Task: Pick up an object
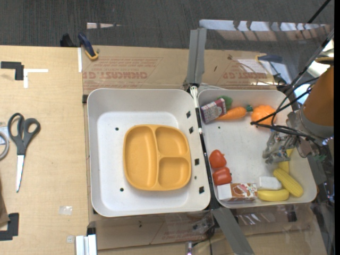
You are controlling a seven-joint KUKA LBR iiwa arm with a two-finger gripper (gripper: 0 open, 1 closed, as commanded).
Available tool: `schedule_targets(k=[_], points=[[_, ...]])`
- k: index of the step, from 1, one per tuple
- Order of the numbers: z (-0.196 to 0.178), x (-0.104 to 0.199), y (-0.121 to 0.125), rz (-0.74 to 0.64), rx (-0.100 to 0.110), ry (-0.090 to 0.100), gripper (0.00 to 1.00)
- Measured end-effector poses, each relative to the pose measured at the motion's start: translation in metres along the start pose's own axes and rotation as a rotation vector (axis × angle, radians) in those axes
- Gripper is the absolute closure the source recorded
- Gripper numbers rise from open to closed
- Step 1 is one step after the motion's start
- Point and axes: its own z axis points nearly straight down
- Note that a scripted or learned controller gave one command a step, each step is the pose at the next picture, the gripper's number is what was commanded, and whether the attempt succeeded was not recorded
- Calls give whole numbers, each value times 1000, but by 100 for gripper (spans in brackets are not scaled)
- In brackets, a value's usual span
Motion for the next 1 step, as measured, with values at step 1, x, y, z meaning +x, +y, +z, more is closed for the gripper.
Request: schedule_targets(k=[1], points=[[0,0,-1,0,1,-1,0]])
